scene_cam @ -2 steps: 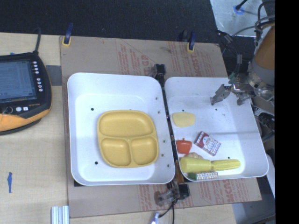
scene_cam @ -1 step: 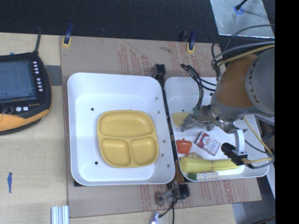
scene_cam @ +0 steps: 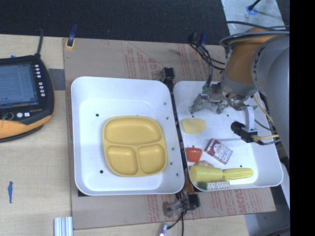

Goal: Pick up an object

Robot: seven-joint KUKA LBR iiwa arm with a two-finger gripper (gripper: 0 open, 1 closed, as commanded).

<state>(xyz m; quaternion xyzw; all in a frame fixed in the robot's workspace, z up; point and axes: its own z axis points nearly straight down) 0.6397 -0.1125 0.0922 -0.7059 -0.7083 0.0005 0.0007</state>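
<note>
Lying lengthwise left-to-right in the right bin [scene_cam: 268, 173], corn cob [scene_cam: 231, 173]; gripper [scene_cam: 204, 101] state indiscernible.

A single camera looks down from above the bench at a slant, taking in both white bins. The left bin [scene_cam: 83, 146] sits near the middle of the frame; the right bin [scene_cam: 268, 168] lies just beside it toward the right edge, where the arm [scene_cam: 261, 58] comes in. Beyond the left bin's far rim, dark floor shows.

Bench [scene_cam: 29, 181] under two white bins [scene_cam: 88, 132]
</note>
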